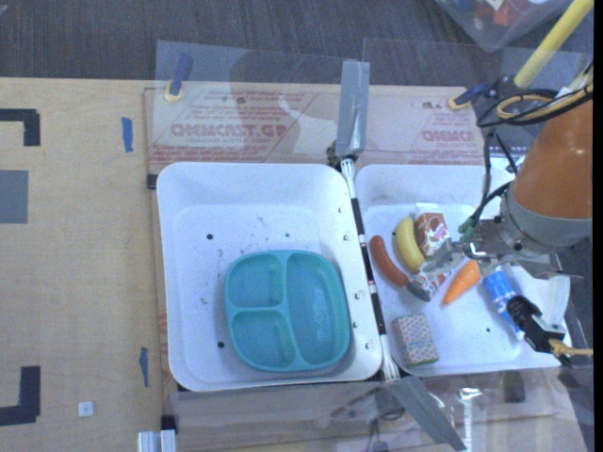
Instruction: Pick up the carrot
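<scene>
The orange carrot [461, 282] lies tilted in the right bin [443, 192], just below the arm's wrist. My gripper [431, 273] hangs low over the bin's middle and points left. Its two grey fingers [420, 288] stand apart, open. The carrot's thick end sits right beside the fingers, toward their base, and I see nothing clamped between the tips. The grey and orange arm covers the right edge of the bin.
In the right bin, a yellow banana [407, 242], a red sausage [387, 261] and a red-and-white carton [432, 233] lie left of the gripper. A small box [415, 339] sits in front and a blue bottle [504, 297] lies right of the carrot. The left bin [188, 205] holds a teal divided plate [285, 311].
</scene>
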Action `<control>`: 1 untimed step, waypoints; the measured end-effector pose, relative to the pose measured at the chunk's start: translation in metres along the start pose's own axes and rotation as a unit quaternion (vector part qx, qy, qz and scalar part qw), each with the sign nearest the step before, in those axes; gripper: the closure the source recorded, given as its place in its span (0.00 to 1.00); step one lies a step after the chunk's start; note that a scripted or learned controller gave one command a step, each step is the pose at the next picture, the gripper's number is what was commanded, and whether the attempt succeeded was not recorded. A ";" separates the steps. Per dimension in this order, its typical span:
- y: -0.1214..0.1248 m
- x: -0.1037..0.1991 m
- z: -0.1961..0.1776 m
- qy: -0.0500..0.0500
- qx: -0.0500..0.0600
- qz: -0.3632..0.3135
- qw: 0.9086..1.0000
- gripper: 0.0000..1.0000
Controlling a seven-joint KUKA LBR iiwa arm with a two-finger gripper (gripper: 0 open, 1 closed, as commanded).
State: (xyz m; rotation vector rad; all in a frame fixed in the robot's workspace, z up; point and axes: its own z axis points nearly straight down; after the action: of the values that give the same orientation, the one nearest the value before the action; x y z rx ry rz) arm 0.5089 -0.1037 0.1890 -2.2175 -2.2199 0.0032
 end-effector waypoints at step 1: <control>0.038 -0.041 0.033 -0.001 -0.003 0.029 1.000 0.00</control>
State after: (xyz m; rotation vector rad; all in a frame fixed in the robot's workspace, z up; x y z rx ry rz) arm 0.5465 -0.1441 0.1558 -2.2847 -2.1582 0.0000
